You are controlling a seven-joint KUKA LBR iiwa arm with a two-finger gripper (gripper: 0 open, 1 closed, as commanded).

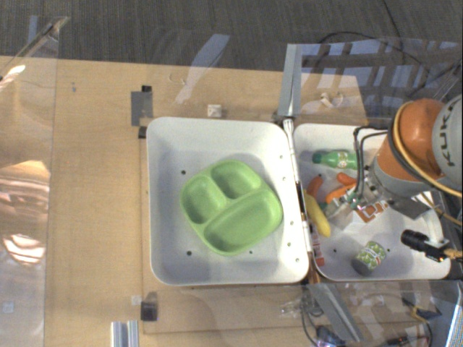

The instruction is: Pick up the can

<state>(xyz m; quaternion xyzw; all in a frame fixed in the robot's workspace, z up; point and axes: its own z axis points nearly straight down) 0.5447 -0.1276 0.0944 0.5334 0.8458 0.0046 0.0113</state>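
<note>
While apart, can (370,256) below the hand (346,202)

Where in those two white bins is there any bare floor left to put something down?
In the left bin, bare floor rings the green divided plate, widest along its left wall. In the right bin, there is some room between the can and the right wall. Its upper left is crowded: bottle, banana, gripper.

1. The worktop (94,215) was pale tan wood.
2. Both bins, the left bin (166,194) and the right bin (412,266), were white.
3. The divided plate (231,207) in the left bin was light green.
4. The can (370,256) near the right bin's front edge was green with white patches.
5. The banana (318,215) was yellow.
6. The bottle (337,159) was green with a yellow end.
7. The arm (419,147) was grey with an orange band.
</note>
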